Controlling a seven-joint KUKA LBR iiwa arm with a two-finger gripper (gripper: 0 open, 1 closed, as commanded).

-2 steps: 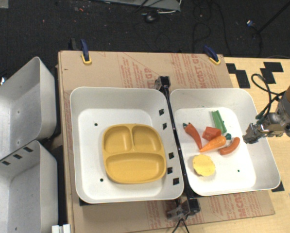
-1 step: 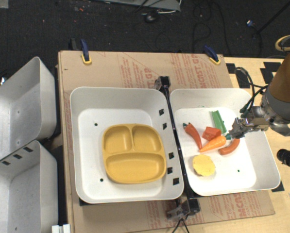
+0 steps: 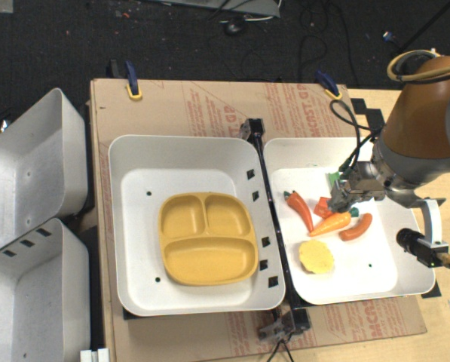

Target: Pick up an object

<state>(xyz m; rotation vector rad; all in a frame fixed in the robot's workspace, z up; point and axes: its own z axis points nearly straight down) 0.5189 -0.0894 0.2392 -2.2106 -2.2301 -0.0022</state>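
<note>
At the far left, outside the bench, two spare white tubs (image 3: 29, 202) stand tilted, one behind the other. On the cardboard sheet (image 3: 209, 108) that covers the bench, two blue clamps (image 3: 133, 81) hold its far edge. The left bin (image 3: 127, 164) holds a yellow divided tray (image 3: 207, 237), which lies flat in the middle of the bin with its three compartments facing up.

A black divider runs between the two bins. In the right bin (image 3: 405, 277), a red chili pepper (image 3: 301, 210) lies nearest to the divider, at a slant. Just beside it is an orange carrot (image 3: 330, 224), and a yellow round slice (image 3: 316, 256) lies in front of the carrot, a little apart. A red sausage-shaped piece (image 3: 356, 227) lies to the right of the carrot, close to it. A small green piece (image 3: 335, 178) shows behind them.

The gripper (image 3: 345, 198) is low over the carrot and the red pieces; whether it is wide or narrow cannot be told, because the wrist hides it. The grey arm (image 3: 424, 134) with its orange band enters from the right.
</note>
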